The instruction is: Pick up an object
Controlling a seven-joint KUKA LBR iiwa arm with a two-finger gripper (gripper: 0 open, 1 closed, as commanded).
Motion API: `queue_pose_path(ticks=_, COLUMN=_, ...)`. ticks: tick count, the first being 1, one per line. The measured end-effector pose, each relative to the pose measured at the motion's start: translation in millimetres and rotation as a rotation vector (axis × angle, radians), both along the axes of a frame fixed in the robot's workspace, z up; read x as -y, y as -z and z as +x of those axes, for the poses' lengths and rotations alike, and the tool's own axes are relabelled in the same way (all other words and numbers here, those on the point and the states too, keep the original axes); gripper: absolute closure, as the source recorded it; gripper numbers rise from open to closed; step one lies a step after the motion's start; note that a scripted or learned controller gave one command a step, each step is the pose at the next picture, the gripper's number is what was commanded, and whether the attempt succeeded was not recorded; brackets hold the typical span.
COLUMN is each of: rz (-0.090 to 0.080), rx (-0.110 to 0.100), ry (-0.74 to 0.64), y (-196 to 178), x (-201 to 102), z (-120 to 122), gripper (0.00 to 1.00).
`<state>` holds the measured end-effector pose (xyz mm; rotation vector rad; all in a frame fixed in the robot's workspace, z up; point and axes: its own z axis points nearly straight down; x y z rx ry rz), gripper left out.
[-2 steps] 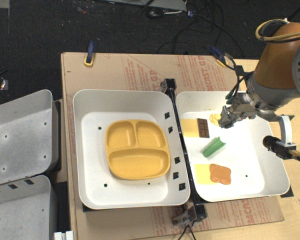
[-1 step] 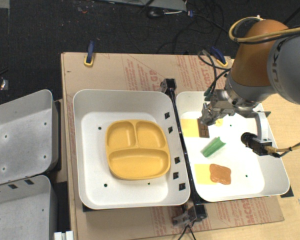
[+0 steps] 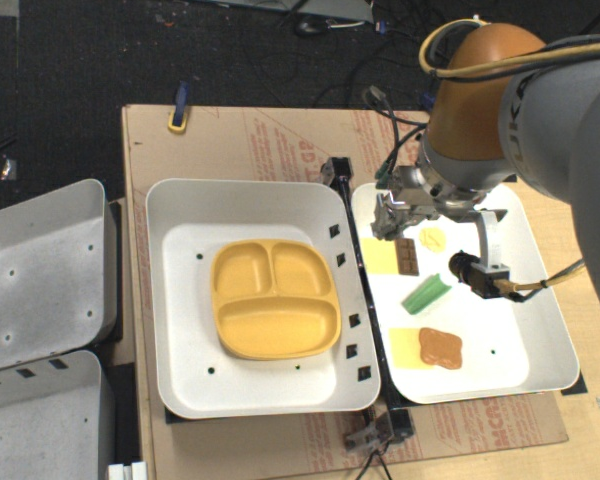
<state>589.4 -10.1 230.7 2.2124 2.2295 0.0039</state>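
Grey gripper (image 3: 394, 218): hung over the right bin's (image 3: 540, 363) upper left part; whether it was open or closed could not be told.
Brown bar (image 3: 407, 256): nearest thing, just beside the gripper at about 5 o'clock, long axis running 12 to 6.
Green block (image 3: 425, 294): farther out at 5 o'clock, long axis 2 to 8.
Orange piece (image 3: 441, 347): farthest, toward 6 o'clock.
Yellow tray (image 3: 276, 299): left bin (image 3: 180, 373), 8 o'clock.

Smooth matt white plastic bins (image 3: 170, 268), glossy yellow plastic divided tray (image 3: 276, 299), bare wooden bench board (image 3: 270, 133), metal gripper (image 3: 392, 218).
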Motion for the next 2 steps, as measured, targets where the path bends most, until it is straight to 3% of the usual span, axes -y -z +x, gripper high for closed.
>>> queue_pose_path(ticks=2, rz=0.000, rx=0.001, ry=0.000, y=-10.7, x=-109.1, z=31.9, gripper=1.00)
